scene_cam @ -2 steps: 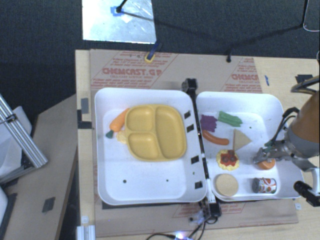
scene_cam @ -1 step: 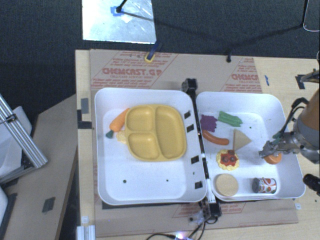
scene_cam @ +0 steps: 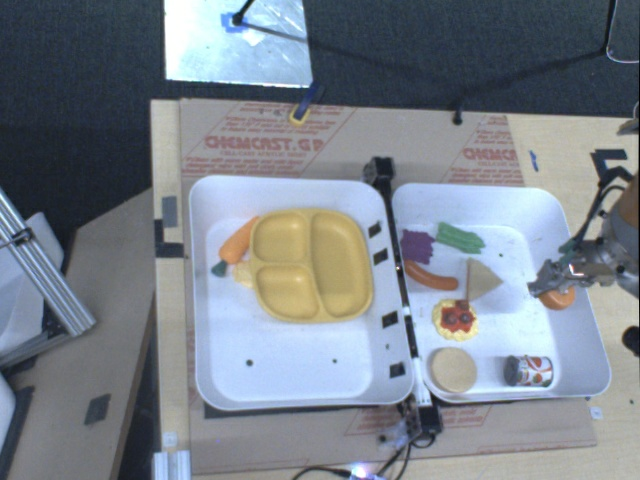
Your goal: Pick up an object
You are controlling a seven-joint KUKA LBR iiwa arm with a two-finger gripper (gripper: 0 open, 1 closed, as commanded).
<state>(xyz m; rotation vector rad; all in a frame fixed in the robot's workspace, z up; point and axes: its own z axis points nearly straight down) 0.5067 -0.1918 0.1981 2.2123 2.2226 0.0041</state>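
- We count two white bins: the left bin [scene_cam: 215, 268] carries one yellow divided plate [scene_cam: 305, 264] and one carrot [scene_cam: 237, 240] at its left edge.
- The right bin [scene_cam: 530, 208] carries seven toys, including one sausage [scene_cam: 431, 277], one can [scene_cam: 529, 370] near its bottom right corner, and one orange piece [scene_cam: 559, 297] at its right edge.
- The gripper [scene_cam: 550, 284] sits touching that orange piece; we cannot tell its finger spread.

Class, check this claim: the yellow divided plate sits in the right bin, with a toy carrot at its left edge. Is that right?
Not quite. The camera view shows the yellow divided plate in the left bin, not the right one. The toy carrot does lie at its left edge.
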